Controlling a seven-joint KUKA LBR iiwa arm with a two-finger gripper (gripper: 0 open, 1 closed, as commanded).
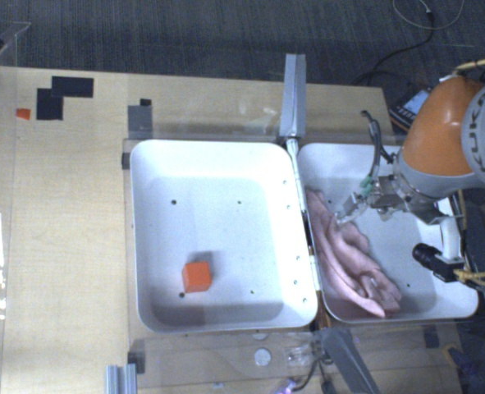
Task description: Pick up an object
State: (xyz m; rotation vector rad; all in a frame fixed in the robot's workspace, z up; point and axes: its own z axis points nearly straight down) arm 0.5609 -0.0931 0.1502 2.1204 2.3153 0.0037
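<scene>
I see gripper (355,205) over right bin (439,302), low near upper end of pink cloth (349,257); whether clenched or released, cannot tell. Cloth lies bunched along bin's 9 o'clock wall, trailing toward 6 o'clock. I judge it soft, light, limp: will drape and sag, may slip if pinched thin. Best take thick fold mid-heap. Orange block (197,277) sits at 7 o'clock of left bin (144,220) on counter (61,220); rigid, small, easier squeeze across flat sides.
</scene>
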